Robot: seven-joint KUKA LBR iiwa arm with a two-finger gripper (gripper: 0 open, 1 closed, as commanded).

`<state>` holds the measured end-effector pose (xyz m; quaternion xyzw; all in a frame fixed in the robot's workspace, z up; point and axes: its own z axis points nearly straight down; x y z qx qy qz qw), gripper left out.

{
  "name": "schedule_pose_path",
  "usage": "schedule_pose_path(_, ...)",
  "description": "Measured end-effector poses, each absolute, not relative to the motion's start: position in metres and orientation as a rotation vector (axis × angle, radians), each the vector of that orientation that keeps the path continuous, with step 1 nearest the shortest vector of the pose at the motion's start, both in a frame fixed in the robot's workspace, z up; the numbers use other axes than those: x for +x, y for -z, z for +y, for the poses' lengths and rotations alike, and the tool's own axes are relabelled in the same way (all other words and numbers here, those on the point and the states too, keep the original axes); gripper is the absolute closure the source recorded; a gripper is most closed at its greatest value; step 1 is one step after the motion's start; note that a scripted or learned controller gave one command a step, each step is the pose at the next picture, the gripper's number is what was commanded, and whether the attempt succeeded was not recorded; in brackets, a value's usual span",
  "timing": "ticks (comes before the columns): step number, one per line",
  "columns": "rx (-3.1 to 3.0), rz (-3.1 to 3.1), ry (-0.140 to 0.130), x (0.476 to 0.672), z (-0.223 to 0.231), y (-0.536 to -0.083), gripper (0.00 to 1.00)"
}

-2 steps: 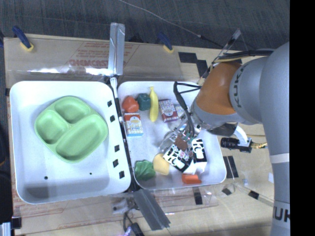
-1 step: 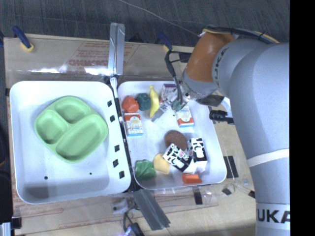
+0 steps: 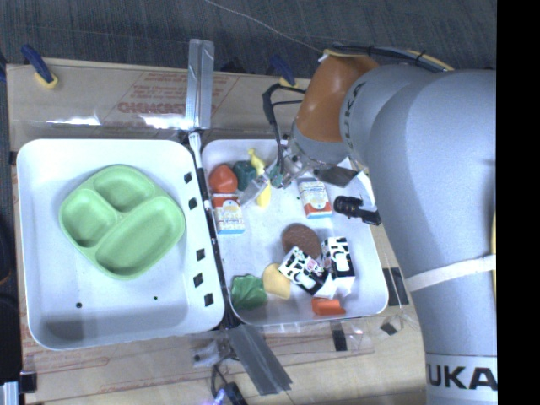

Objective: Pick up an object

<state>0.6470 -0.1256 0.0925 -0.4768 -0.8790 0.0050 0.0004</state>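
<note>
My gripper is low in the right bin, near its back left corner, under the orange wrist band. It sits among a red-orange round toy, a dark green piece and yellow pieces. Nothing is visibly lifted. A small carton lies just left of it, and another carton is to its right. Toward the front lie a brown disc, black-and-white boxes, a yellow lump, a green piece and an orange piece.
The left bin holds a green divided plate. A ridge with black clips separates the two bins. The big grey arm covers the right bin's right side and the bench beyond it.
</note>
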Motion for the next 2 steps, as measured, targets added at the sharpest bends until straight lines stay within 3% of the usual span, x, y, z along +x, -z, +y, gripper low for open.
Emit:
schedule_pose_path(1,-1.486,-2.766,-0.012,0.648,-0.122,-0.103,1.0)
schedule_pose_path(2,-1.457,-2.79,0.007,0.659,-0.038,-0.197,1.0)
